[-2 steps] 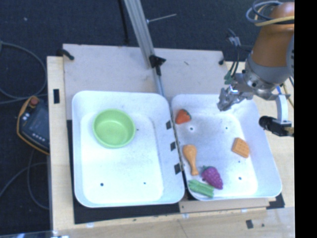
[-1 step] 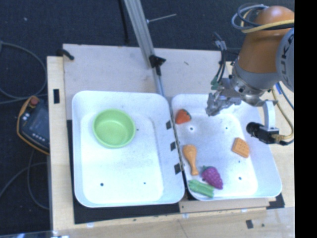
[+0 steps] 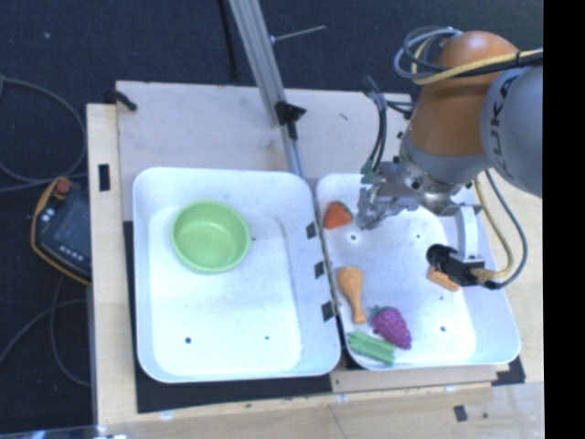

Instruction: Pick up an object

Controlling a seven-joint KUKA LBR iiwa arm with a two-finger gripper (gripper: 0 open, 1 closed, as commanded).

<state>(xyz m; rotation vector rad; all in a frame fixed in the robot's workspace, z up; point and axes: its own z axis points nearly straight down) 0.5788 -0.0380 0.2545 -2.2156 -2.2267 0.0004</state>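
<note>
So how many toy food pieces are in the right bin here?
4. An orange piece sits by the bin's left wall beside the tool; a drumstick is mid-left; purple grapes and a green vegetable lie near the front edge. The arm may hide more.

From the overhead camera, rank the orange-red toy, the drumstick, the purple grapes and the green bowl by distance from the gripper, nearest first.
Measured from the gripper in the right bin:
1. Orange-red toy, just beside it, at the right bin's left wall.
2. Drumstick, lower, mid left of the same bin.
3. Purple grapes, toward that bin's near edge.
4. Green bowl, across in the left bin.
</note>
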